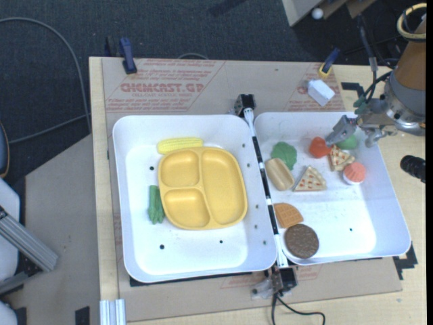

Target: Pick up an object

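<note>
Nearest the lens, a brown round patty (301,240) lies well below the pizza slice (310,179), while above and right of that slice the gripper (353,131) hangs with fingers spread, holding nothing, beside a red tomato (318,147).

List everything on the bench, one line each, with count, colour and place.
white bins: 2, white, side by side on the bench
divided plate: 1, yellow, left bin
corn cob: 1, yellow, behind the plate
green vegetable: 1, green, left of the plate
leafy green: 1, green, right bin
hot dog bun: 1, tan, right bin
pizza slices: 2, orange-yellow, right bin
tomato: 1, red, right bin
brown patty: 1, brown, right bin near corner
gripper: 1, grey, over right bin's far side
</note>
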